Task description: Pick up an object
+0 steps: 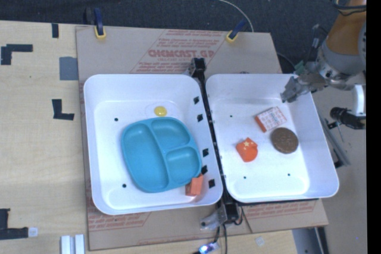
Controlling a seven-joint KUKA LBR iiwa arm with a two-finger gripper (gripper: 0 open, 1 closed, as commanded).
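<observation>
While the hand [293,91] is hovering over the far right corner of the right bin [309,184], it is too small and dark against the rim to tell how it is set, and nothing is showing in it. Nearest to it, the red-and-white packet [270,120] is lying flat on the bin floor; it is probably light and thin, so pinching across its short sides looks best. Just near of it, the brown round disc [285,141] is looking stiff and low, likely hard to get under. To the left, the orange block [247,149] is standing proud, probably the easiest to take by its opposite faces. In the left bin [98,134], a blue divided plate [160,153] is partly covering an orange piece [194,187] at its near right edge, and a small yellow thing [160,110] is sitting beyond it. The arm is being cut off at the right.
</observation>
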